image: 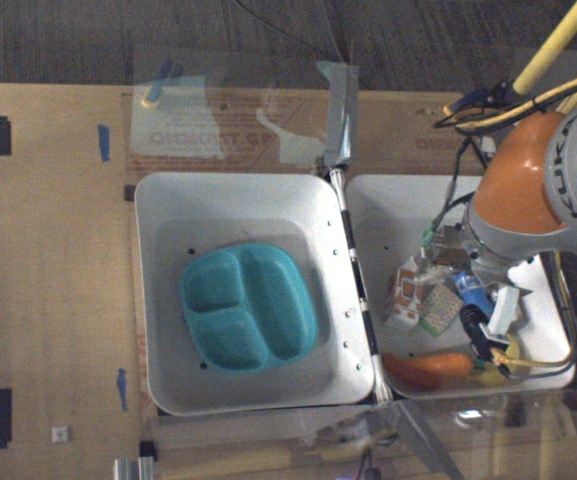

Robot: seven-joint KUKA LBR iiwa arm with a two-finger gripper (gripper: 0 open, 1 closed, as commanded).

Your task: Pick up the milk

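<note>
The arm [528, 178] comes in from the right and bends down over the right bin [388, 203]. Its orange band sits high over the bin's far right part, and the grey wrist below it is turned down and to the left, toward the middle of the bin. The hand [455, 273] hangs low at the end of the wrist, over the cluster of things in the bin's centre. The wrist and its cabling cover much of the hand from above, so I cannot tell whether it is released or clenched, and nothing can be seen grasped in it.

The milk carton [406, 291] lies in the right bin, left of centre and just beside the hand on its left. It is a small white carton with brown-orange print. Its long axis runs roughly from the far side of the bin toward the near side, leaning a little, with its upper end toward the hand; whether it touches the hand is not clear.

A speckled pale green packet [439, 313] lies against the carton's right side. A blue item [468, 290] sits just under the wrist. An orange object [430, 367] lies lengthwise along the near wall of the bin.

The left bin [168, 208] holds a teal divided plate [250, 308], lying flat near its middle. Both bins rest on the wooden surface [48, 268].
</note>
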